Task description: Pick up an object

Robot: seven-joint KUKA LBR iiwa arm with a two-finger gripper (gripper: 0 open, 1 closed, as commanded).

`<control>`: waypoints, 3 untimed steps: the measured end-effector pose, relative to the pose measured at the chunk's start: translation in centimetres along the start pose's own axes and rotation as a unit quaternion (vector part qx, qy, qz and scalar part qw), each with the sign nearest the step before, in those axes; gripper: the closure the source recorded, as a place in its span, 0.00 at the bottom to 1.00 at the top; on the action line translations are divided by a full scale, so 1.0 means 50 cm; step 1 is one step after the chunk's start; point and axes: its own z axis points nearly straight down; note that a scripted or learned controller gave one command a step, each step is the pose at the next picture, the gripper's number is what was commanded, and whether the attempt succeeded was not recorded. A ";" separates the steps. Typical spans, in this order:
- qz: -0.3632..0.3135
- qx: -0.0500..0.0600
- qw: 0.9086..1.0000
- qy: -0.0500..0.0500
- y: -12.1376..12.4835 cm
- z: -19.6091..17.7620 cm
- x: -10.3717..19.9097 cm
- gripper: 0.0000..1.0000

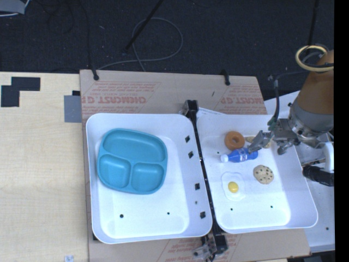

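two shallow white bins sit side by side on a brown cardboard sheet [163, 94], whose printed red lettering appears upside down and mirrored from this angle; it cannot be read with confidence. the left bin [109, 222] is smooth glossy plastic with rounded corners and holds a teal divided plate [131, 160], a rounded-rectangle shape with three moulded compartments, one long and two smaller. the right bin [294, 214] holds four small items. a brown ring-shaped doughnut [235, 140] lies toward the far side. a small blue bottle [239, 156] with a white cap lies on its side just below it, cap pointing toward the divider; any label on it is too small to read. a flat white fried egg [233, 187] with a round yellow yolk lies nearer the front. a tan round cookie [263, 174] with dark specks lies to the right of the egg, apart from it. the gripper [265, 140], grey metal, reaches in from the right and sits low over the bottle's blue end, just beside the doughnut; cannot tell whether its fingers are spread or pressed together, nor whether they touch the bottle. the orange band [319, 89] of the arm shows above it.
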 end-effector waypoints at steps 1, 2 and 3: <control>-0.001 -0.006 1.000 -0.001 0.005 -0.013 -0.001 0.00; -0.001 -0.004 1.000 -0.001 0.016 0.081 -0.012 0.00; -0.001 -0.003 1.000 0.000 0.013 0.175 0.004 0.00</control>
